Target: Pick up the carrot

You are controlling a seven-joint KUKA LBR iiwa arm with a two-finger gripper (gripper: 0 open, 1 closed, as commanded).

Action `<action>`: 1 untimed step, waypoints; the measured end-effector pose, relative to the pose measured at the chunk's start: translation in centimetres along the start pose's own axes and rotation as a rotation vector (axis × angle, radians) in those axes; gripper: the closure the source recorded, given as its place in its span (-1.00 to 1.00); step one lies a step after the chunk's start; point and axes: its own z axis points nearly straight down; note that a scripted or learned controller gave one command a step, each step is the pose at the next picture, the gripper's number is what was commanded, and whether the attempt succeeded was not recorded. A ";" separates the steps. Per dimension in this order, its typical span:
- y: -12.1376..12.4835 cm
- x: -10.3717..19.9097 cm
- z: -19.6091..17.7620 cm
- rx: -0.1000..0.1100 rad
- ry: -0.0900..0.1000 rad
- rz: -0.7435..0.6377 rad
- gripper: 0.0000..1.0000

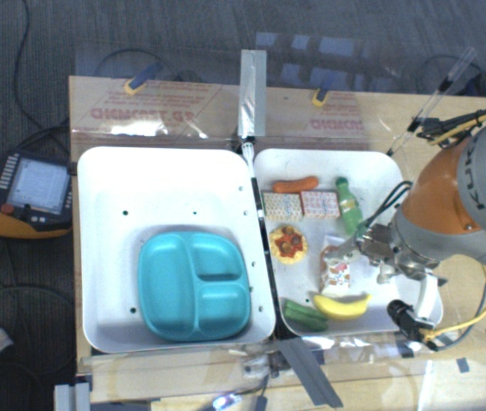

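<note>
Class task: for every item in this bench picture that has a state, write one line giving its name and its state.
carrot: lying flat at the far end of the right bin, not gripped
green bottle: lying on its side
banana: lying flat beside the cucumber
teal tray: right way up in the left bin
gripper: low over the right bin, away from the carrot

— Where's the carrot [296,184]?
— At twelve o'clock in the right bin [380,165] — lying flat, just above two crackers [299,204].
— The gripper [364,240]?
— Toward three o'clock, beside a green bottle [347,204].
</note>
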 end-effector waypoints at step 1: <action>1.0 -4.8 -3.2 0.019 -0.006 -0.053 -1.00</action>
